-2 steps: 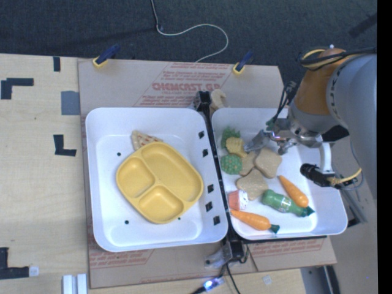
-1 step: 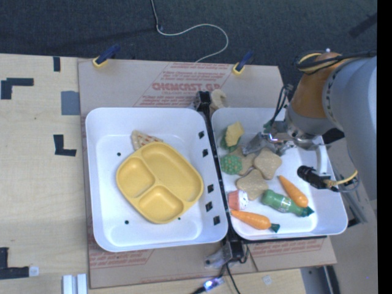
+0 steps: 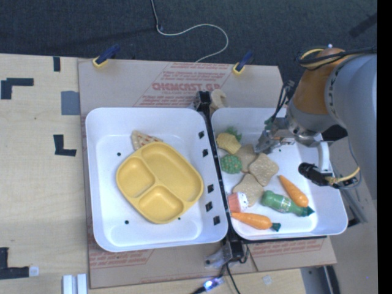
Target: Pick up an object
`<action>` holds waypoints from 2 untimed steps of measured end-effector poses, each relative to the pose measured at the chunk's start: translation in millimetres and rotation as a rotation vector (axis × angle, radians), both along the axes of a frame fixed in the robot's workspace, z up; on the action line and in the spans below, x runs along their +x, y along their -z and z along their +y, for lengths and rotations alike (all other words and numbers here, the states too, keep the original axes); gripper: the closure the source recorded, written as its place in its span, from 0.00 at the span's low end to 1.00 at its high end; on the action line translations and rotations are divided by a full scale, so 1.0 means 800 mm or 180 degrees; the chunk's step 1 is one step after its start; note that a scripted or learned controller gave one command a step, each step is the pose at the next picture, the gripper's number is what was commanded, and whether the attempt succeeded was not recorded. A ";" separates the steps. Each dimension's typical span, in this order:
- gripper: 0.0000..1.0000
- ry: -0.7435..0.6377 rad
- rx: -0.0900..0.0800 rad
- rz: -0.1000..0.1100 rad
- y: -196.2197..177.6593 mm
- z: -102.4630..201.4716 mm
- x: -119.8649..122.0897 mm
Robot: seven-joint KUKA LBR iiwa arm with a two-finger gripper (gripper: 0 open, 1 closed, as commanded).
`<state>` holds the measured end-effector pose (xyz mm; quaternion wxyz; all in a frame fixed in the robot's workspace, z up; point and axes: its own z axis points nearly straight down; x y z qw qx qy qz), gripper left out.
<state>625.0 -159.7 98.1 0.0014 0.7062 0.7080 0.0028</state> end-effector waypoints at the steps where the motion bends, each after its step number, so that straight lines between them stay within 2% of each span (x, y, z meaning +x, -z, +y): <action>1: 1.00 0.0001 -0.0009 0.0006 -0.074 0.010 0.007; 2: 1.00 0.0001 -0.0011 0.0004 -0.142 0.010 0.021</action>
